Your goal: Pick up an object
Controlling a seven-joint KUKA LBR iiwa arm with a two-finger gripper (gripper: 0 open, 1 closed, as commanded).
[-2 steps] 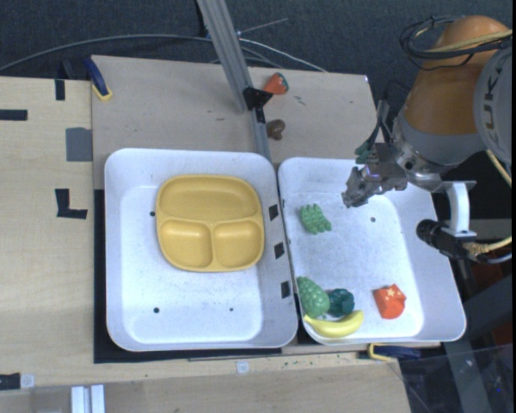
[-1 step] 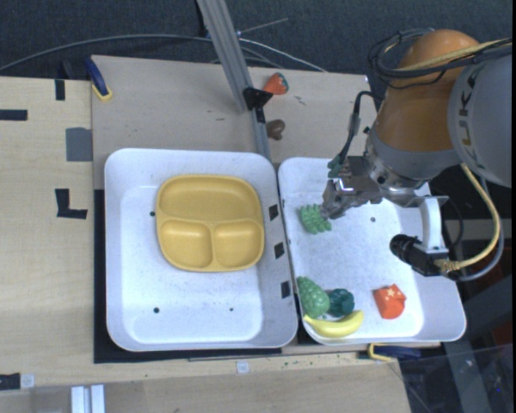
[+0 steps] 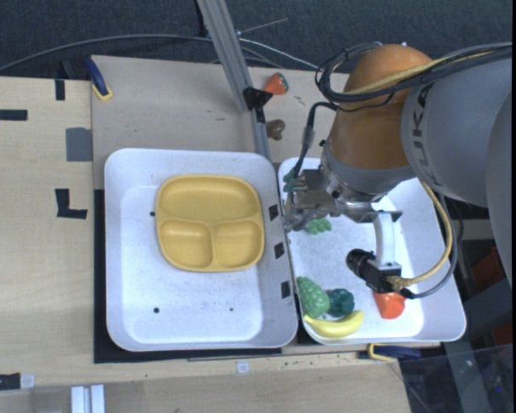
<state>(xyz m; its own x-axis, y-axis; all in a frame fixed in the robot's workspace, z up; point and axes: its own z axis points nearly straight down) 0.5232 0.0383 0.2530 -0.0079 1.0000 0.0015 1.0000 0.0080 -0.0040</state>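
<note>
The pincer (image 3: pixel 308 216) hangs low over a small green piece (image 3: pixel 318 225) in the right bin (image 3: pixel 439 317); its grip I cannot tell.

The gripper (image 3: pixel 307 216) hangs low at the right bin's (image 3: pixel 439 317) left edge, over a small green object (image 3: pixel 318 225). Near that bin's front edge lie green broccoli (image 3: pixel 312 294), a banana (image 3: pixel 335 324) and an orange piece (image 3: pixel 390 305). A yellow divided plate (image 3: pixel 210 222) sits in the left bin (image 3: pixel 129 317).

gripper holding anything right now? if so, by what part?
Cannot be told. The gripper is low over the right bin, right at a small green object, but the arm's wrist hides whether that object is between its fingers.
</note>
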